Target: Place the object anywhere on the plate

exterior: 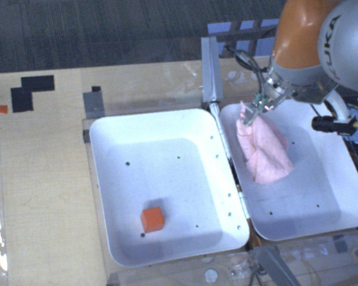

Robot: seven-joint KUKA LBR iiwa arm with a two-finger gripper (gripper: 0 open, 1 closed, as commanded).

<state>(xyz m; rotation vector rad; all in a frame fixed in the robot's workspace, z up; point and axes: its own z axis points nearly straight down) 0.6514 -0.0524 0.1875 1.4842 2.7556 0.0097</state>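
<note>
- Camera view is looking down on my table (44, 207), and nearest its lower edge some clear plastic fittings (211, 275) are lying on the pale wood just below the two bins.
- Next up, the left bin (159, 141) is carrying a small orange block (153, 219) in its lower left part, sitting flat on the white floor and well apart from every wall.
- Beside it, the right bin (330, 211) is touching the left bin along a shared middle seam, and a crumpled pink cloth (265, 151) is lying in its upper left part, near that seam.
- My tool (255, 111) is hanging at the top end of the pink cloth, with its tip touching or just over the fabric; I cannot tell from this angle how it is set, or whether any cloth is being gripped.
- Behind the tool, my grey arm (348, 40) with its orange band (297, 27) is reaching in from the right over the upper right corner of the right bin.
- Farthest off, black marks (30, 91) and a small orange square (1, 110) are sitting on the table's upper left, before a dark floor (118, 17).
</note>
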